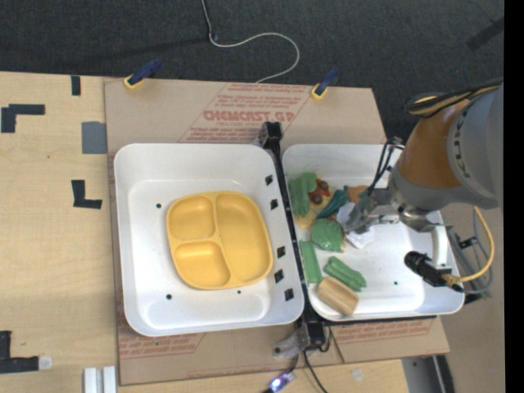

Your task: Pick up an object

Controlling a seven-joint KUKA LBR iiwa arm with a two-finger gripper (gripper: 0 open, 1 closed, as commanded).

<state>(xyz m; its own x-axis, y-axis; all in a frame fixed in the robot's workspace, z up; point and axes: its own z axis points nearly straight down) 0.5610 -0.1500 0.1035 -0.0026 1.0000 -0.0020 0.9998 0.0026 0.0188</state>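
Several small toys [326, 234] lie heaped along the left wall of the right bin [409, 301], green pieces mostly, with a tan block [337, 295] near the bin's front edge. The gripper [360, 219] is low over the heap's right side, just beside a green piece; whether it grasps anything cannot be told. A yellow divided plate [219, 240] sits mid left bin [139, 301].

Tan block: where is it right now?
The tan block lies in the right bin, near its front-left corner, just below a green piece and well clear of the gripper.
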